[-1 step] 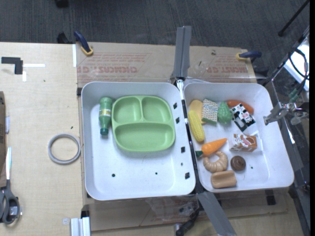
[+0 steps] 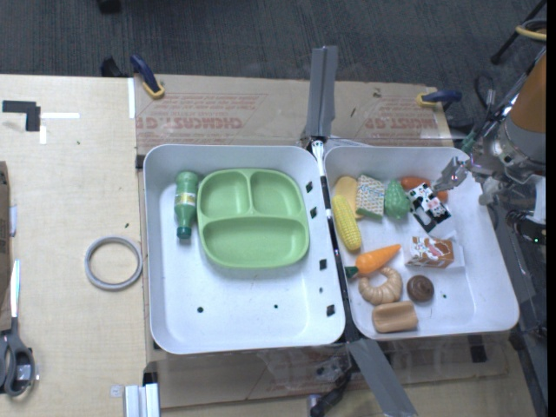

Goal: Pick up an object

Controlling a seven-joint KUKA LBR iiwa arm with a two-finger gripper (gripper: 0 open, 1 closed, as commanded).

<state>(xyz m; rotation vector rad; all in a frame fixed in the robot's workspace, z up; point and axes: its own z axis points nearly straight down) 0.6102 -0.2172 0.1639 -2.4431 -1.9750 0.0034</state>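
The left bin [image 2: 165,320] holds a green bottle [image 2: 185,202] beside a green divided plate [image 2: 254,217], both toward its back. The right bin [image 2: 486,311] crowds toy food together: corn [image 2: 347,221], carrot [image 2: 380,258], pretzel [image 2: 382,285], all candidates for picking. The gripper [image 2: 453,174] hovers at that bin's back right, over a black-and-white toy [image 2: 427,206]; I cannot tell its state.

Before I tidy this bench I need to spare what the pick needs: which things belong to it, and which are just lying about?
For the pick:
end effector, over the right white bin
yellow toy corn cob
orange toy carrot
brown toy doughnut
black-and-white cow-pattern carton

Lying about:
green divided plate
green toy bottle
grey tape ring
scissors
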